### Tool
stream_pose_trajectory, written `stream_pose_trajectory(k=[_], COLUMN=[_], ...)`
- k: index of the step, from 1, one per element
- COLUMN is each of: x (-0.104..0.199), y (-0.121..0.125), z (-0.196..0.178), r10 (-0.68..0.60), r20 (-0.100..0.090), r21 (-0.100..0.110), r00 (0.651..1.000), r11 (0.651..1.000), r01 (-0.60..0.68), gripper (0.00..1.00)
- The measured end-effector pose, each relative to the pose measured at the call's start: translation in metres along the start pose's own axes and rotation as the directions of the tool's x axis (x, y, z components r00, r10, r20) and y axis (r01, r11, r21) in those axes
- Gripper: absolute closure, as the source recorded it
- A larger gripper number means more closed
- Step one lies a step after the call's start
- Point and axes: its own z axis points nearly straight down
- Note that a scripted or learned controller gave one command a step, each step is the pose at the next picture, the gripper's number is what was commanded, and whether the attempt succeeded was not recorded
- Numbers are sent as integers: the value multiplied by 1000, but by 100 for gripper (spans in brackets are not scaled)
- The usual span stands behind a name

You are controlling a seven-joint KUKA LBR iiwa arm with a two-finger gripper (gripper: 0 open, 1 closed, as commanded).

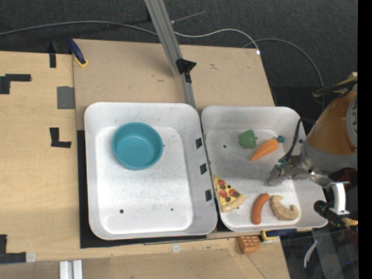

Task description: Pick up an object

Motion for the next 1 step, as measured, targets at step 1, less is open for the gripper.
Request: stream_pose_trajectory(k=[1], x=[-6], y=[3], z=[-61], r10=[1], r20=[2], r21=[-5], r00=[1000], r11=[1000], r01=[-1], gripper=[100])
